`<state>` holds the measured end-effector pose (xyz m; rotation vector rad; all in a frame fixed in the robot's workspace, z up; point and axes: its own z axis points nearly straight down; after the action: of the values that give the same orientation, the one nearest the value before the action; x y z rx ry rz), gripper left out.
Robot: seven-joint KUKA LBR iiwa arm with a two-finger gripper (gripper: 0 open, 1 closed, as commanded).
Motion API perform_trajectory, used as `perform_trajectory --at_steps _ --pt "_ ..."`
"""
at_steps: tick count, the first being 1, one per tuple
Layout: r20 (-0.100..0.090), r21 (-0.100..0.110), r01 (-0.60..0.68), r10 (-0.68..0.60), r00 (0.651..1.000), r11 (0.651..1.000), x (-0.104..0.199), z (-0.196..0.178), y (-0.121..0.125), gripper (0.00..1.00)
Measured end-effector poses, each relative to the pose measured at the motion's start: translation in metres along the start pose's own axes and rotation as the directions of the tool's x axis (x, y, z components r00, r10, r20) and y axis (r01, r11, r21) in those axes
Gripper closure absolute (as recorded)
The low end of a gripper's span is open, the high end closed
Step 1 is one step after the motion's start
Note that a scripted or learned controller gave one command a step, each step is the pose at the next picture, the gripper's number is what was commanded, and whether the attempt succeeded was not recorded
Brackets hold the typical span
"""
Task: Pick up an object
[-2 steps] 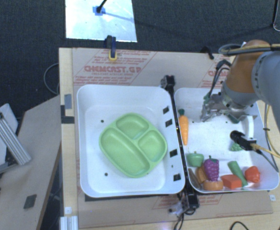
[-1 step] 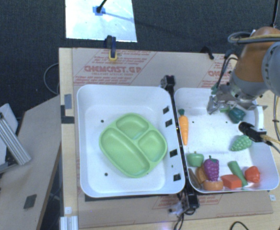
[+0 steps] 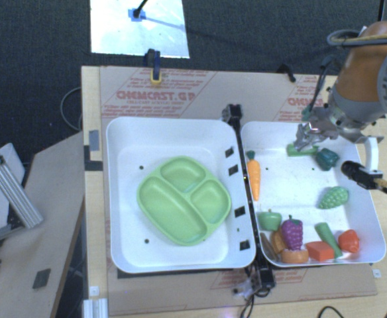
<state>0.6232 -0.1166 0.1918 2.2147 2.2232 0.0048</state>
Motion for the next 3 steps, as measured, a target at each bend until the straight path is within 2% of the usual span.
perform_trajectory --at_steps 1,3 --pt "0.000 0.002 0.001 -0.001 1.000 1.000 0.000 -0.034 0.001 1.00" --pt "-0.001 0.006 0.002 -0.002 1.000 1.000 0.111 -0.025 -0.045 1.00"
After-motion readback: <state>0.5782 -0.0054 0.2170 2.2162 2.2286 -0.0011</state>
